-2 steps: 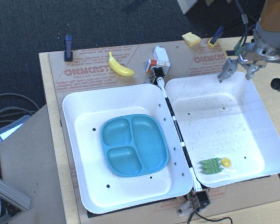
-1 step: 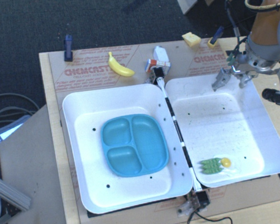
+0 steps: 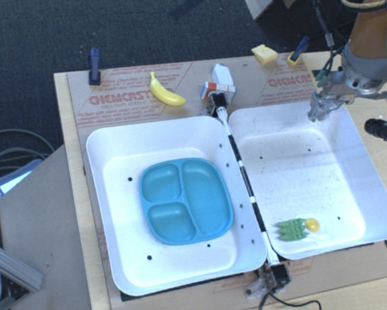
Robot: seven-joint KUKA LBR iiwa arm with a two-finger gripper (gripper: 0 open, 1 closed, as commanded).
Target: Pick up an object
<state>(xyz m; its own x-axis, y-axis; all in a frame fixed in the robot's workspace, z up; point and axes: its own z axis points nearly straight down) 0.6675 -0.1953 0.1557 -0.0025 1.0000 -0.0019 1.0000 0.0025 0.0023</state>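
Note:
A small green toy with a yellow ball at its end (image 3: 296,228) lies near the front edge of the right bin (image 3: 361,166). A blue divided plate (image 3: 185,200) sits in the middle of the left bin (image 3: 115,194). My gripper (image 3: 319,109) hangs over the far right corner of the right bin, well away from the green toy. Nothing shows between its fingers.
On the bench behind the bins lie a yellow banana (image 3: 165,91), a small white and red box (image 3: 220,83), a yellow block (image 3: 264,54) and a blue clip (image 3: 93,65). A black divider strip (image 3: 241,173) runs between the bins.

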